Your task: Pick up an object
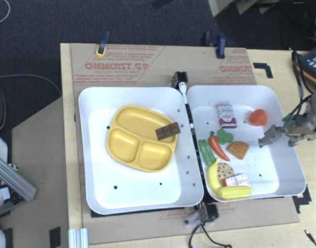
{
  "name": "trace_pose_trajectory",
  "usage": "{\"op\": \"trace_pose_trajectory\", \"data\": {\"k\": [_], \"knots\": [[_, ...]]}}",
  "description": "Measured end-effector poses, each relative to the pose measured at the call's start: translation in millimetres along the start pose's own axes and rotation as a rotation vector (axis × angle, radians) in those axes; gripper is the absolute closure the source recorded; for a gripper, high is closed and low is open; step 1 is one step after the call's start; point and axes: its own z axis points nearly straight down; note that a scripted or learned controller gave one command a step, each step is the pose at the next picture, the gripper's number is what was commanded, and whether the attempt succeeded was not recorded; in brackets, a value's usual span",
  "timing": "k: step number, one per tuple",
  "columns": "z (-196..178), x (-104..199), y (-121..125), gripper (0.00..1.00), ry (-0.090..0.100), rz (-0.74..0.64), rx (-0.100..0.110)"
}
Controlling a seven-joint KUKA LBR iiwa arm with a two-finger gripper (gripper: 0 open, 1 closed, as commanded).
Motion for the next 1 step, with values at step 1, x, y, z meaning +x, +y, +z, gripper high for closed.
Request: {"op": "trace_pose_trajectory", "data": {"k": [1], "knots": [[-5.7, 0.1, 2.8, 0.0, -0.003, -0.003, -0.012]]}}
